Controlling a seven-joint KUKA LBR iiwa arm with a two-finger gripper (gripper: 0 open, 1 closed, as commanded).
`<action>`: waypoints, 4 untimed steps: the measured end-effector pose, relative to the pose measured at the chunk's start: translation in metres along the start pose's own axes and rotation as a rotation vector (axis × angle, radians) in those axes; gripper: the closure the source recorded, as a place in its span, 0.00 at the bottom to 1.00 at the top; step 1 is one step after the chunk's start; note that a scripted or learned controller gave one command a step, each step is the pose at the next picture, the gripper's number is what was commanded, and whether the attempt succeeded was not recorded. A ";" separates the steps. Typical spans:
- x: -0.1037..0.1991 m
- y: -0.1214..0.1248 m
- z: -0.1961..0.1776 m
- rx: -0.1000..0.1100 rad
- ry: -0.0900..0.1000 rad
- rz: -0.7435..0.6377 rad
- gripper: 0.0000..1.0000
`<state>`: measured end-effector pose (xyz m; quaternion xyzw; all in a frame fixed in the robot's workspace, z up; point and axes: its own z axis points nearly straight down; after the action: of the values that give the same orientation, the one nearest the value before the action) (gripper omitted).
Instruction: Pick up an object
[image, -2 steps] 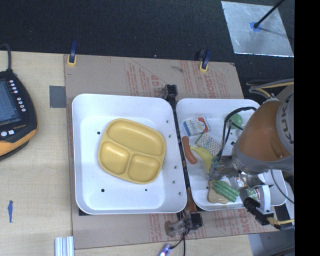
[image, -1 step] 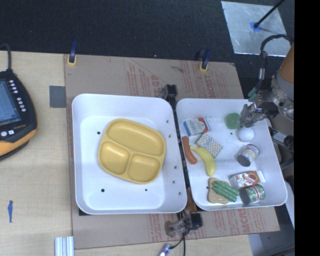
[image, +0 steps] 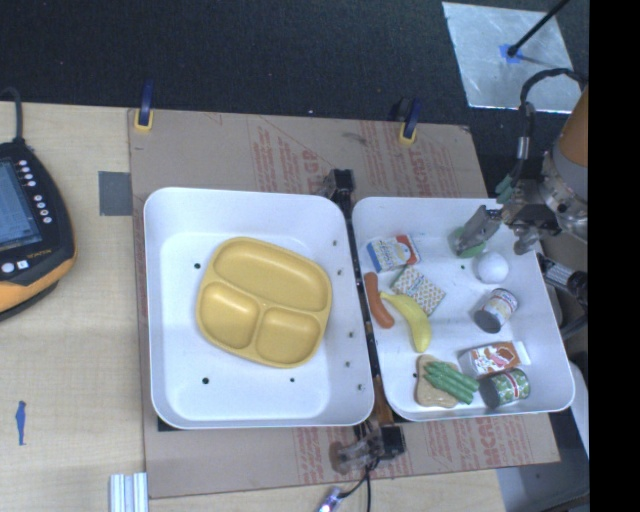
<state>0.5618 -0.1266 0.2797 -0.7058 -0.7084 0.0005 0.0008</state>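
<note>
Camera view: gripper (image: 497, 228) above white ball (image: 491, 267), grip state indiscernible, arm cut off at right.

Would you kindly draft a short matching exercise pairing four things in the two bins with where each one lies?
Things:
1. yellow tray
2. banana
3. white ball
4. green-labelled can

Places:
A. near the front right corner of the right bin
B. just below the gripper
C. middle of the left bin
D. beside the orange sausage

Pairs: 1-C, 2-D, 3-B, 4-A
</note>
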 end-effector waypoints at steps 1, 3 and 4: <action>0.033 -0.010 0.139 0.004 0.000 0.000 0.00; -0.001 0.066 0.188 0.000 0.000 0.000 0.00; 0.031 0.038 0.188 0.003 0.000 -0.002 0.00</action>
<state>0.5996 -0.0955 0.0914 -0.7050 -0.7092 0.0018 0.0020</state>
